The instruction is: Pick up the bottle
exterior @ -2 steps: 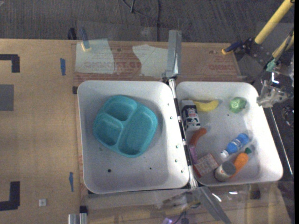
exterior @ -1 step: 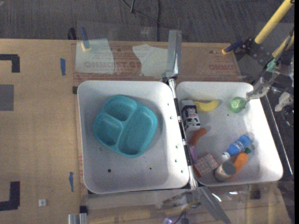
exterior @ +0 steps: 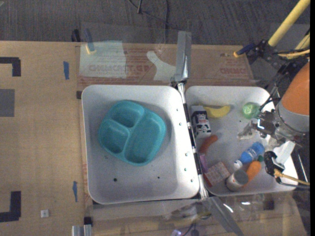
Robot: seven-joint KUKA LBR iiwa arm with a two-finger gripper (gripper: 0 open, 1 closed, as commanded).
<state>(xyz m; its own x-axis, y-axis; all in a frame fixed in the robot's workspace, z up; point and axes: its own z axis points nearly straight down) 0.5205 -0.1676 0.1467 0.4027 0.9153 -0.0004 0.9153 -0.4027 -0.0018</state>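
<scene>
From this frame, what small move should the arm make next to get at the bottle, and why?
Probably a short shift toward the camera view's lower left, then down. The small blue bottle with a white cap lies in the right white bin, beside an orange carrot-shaped toy, while the gripper hovers up and right of it, not yet over it.

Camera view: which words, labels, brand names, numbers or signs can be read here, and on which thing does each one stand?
No text can be read with certainty.
Cardboard sheet behind the bins: faint printed lettering on its left and right parts, too blurred to read.
Small black and white carton in the right bin: print too small to read.
</scene>
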